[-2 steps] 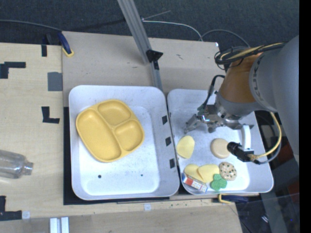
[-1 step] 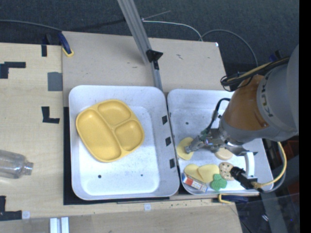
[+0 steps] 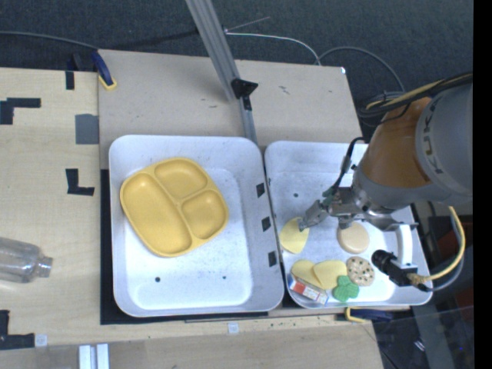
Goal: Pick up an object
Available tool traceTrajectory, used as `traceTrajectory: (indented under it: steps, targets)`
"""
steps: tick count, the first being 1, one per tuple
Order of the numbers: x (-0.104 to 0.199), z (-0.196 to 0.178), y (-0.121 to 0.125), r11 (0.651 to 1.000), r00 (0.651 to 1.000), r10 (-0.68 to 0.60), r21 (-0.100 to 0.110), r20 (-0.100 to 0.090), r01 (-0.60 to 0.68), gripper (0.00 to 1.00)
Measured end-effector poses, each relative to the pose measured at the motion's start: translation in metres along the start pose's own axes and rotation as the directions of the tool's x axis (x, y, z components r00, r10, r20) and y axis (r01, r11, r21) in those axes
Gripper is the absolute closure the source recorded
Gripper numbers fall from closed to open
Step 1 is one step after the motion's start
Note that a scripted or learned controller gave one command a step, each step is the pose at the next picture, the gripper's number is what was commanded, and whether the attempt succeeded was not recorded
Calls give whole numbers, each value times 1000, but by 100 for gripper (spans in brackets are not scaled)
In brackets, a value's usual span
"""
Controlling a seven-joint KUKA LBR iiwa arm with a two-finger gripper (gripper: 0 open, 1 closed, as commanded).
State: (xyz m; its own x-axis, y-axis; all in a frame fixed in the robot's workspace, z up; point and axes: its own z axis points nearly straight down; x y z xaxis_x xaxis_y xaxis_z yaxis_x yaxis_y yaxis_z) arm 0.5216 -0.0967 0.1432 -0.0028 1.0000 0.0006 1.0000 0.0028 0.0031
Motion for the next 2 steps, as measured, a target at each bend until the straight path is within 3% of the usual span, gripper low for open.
traceTrajectory:
  steps: [1, 2]
  targets:
    - [96, -47, -7, 1000, 1000, -7, 2, -3, 7, 0]
    - [91, -54, -8, 1000, 1000, -1, 7, -1, 1, 100]
